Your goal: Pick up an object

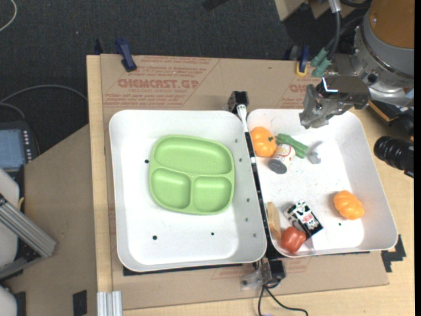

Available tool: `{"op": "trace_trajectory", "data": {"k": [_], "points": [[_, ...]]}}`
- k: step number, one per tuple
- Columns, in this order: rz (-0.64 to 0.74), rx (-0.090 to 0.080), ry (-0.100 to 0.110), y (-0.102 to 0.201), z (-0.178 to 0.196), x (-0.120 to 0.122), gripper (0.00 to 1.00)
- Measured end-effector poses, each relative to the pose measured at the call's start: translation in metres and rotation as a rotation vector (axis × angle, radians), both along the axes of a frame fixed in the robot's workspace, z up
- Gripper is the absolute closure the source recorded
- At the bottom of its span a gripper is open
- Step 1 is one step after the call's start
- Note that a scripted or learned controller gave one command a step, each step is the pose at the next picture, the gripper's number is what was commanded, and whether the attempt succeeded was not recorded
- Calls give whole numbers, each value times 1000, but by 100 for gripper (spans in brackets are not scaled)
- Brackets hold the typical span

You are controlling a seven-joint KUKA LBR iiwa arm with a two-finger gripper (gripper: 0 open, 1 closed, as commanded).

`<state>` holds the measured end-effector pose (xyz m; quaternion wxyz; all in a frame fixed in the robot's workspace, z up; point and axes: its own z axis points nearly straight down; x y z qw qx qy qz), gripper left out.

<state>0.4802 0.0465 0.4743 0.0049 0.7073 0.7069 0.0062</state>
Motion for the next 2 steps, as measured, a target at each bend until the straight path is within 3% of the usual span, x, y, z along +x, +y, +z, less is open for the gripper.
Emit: {"op": "trace_trajectory", "data": {"k": [1, 2], "points": [[3, -3, 27, 31, -106, -2, 100], [6, 3, 0, 64, 16, 0, 100]]}}
